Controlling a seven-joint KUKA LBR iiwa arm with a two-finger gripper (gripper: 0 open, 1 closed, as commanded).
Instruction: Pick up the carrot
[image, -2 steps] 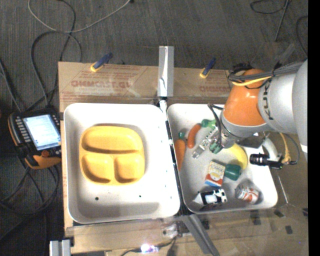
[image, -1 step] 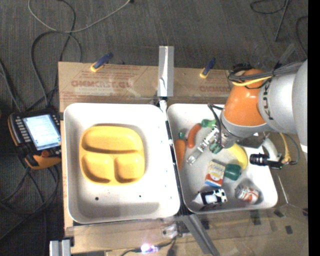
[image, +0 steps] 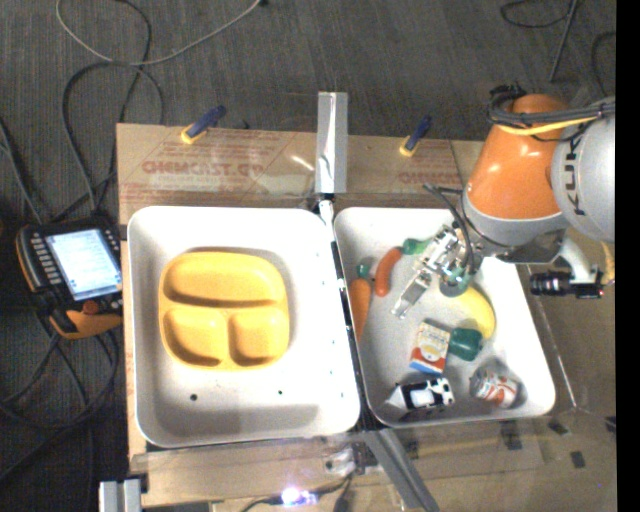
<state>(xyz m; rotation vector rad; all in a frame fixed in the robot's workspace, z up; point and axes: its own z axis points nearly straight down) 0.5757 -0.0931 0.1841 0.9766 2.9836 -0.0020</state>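
Observation:
The carrot (image: 358, 308) is an orange stick with a small green top. It lies along the left wall of the right bin (image: 540, 345). My gripper (image: 424, 277) hangs over the middle of that bin, to the right of the carrot and apart from it. Its silver fingers (image: 408, 298) are open with nothing between them. A red-orange sausage-shaped piece (image: 386, 271) lies between the carrot and the gripper.
The right bin also holds a green piece (image: 413, 245), a yellow banana (image: 482, 312), a small carton (image: 430, 348), a teal cup (image: 465, 343), a can (image: 495, 386) and a black-and-white toy (image: 426, 395). The left bin (image: 150, 400) holds a yellow divided tray (image: 227, 308).

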